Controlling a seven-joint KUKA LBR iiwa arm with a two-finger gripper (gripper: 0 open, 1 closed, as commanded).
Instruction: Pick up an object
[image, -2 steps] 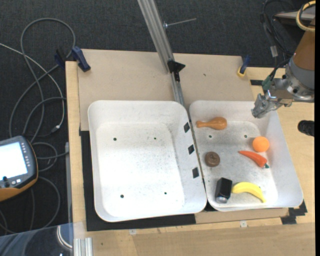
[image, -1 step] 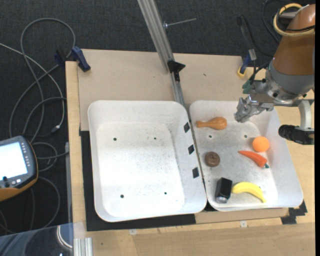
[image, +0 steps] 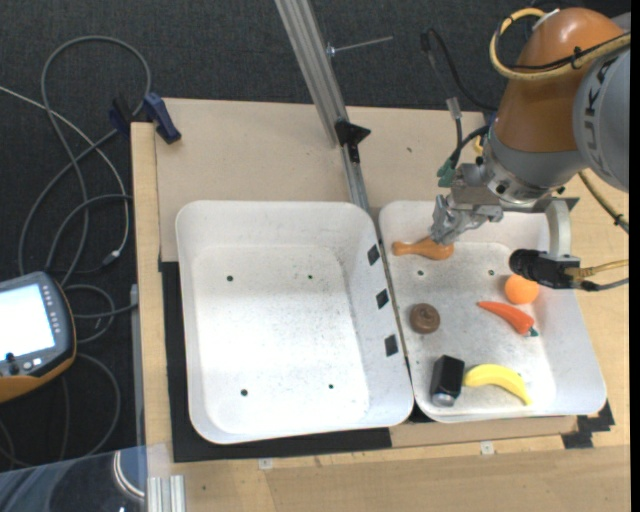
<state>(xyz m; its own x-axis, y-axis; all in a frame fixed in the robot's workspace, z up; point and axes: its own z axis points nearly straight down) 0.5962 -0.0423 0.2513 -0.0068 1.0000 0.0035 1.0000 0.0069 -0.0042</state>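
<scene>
Worktop (image: 250, 140): plain tan board, black matting poking out under the near edge
Left bin (image: 270, 320): white, speckled
Right bin (image: 575, 350): banana (image: 497, 381) and black block (image: 446, 379) nearest, brown disc (image: 425, 318) and carrot (image: 507, 316) mid, orange ball (image: 521, 290) further back
Orange-tan drumstick-looking piece (image: 422, 249): far-left of the right bin
End effector (image: 446, 230): right down on that piece's right end, can't tell how wide it's open or if it's got hold
Room: dark floor, loose cables, pendant (image: 30, 330) at left

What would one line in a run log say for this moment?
stage: reaching | gripper: low over orange-tan drumstick-shaped toy | hold: not evident | nearby in right white bin: brown round cookie, yellow banana
</scene>
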